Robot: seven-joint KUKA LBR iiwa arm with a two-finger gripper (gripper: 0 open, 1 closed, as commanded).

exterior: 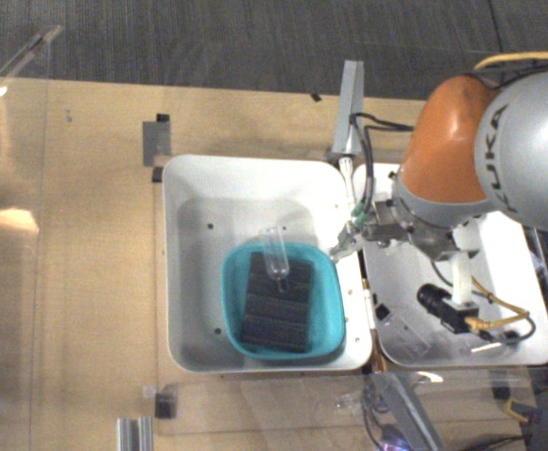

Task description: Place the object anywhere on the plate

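A teal plate (325,294) lies in the left bin (194,252), toward its front right. On the plate rests a black ribbed block (274,306), lying flat. A small clear, tube-like object (275,252) lies across the plate's far rim, its near end touching the block's top edge. My gripper (347,241) hangs over the wall between the two bins, just right of the plate's upper right corner and apart from both objects. Nothing shows between its tips.
The grey and orange arm covers most of the right bin (527,252). A grey upright post (349,111) stands behind the divider. Small black clamps (161,120) sit on the wooden bench by the left bin's corners.
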